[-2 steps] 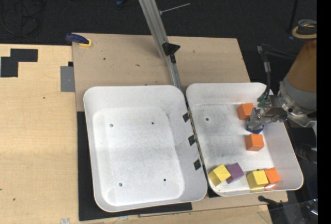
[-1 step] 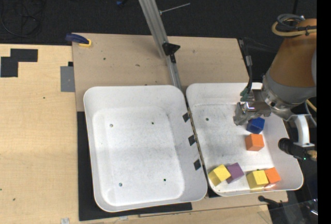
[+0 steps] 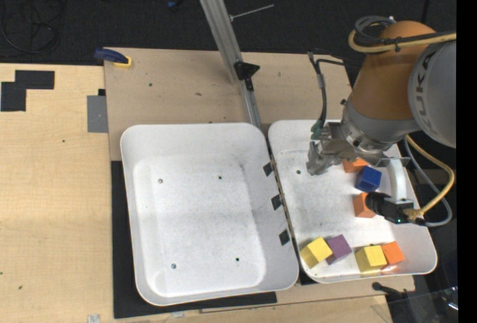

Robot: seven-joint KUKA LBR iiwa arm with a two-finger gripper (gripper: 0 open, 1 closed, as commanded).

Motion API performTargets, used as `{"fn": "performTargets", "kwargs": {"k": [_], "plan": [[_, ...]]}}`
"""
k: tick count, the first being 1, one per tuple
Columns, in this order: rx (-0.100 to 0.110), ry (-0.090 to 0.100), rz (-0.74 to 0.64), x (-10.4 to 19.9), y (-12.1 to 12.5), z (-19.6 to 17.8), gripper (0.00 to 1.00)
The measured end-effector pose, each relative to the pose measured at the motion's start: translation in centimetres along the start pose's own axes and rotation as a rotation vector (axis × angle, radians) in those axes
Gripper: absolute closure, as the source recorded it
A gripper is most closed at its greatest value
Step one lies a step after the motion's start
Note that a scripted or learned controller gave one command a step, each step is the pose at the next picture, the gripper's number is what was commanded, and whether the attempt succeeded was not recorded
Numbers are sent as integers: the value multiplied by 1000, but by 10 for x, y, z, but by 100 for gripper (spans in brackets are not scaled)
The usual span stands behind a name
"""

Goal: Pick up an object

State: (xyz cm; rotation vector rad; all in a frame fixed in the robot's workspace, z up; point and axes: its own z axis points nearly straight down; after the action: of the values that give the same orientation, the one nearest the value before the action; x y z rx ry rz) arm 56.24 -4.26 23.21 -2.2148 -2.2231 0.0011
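My gripper [image 3: 319, 162] hangs over the upper middle of the right bin [image 3: 328, 277], its fingers pointing down and nothing visible between them. A blue block [image 3: 368, 179] lies just right of it, with an orange block [image 3: 355, 162] partly hidden under the wrist. Another orange block [image 3: 363, 205] sits below the blue one. Along the bin's front edge lie a yellow block [image 3: 317, 250], a purple block [image 3: 338, 246], a second yellow block [image 3: 370, 258] and an orange block [image 3: 392, 252].
The left bin [image 3: 149, 150] sits beside the right one, joined by black clips [image 3: 276, 201]. A slanted metal rail [image 3: 221, 23] rises behind the bins. The arm's cables [image 3: 417, 202] hang over the right bin's right side.
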Motion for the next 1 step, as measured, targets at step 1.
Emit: {"fn": "performTargets", "kwargs": {"k": [1], "plan": [[-2, 0, -1, 49, 21, -9, 100]]}}
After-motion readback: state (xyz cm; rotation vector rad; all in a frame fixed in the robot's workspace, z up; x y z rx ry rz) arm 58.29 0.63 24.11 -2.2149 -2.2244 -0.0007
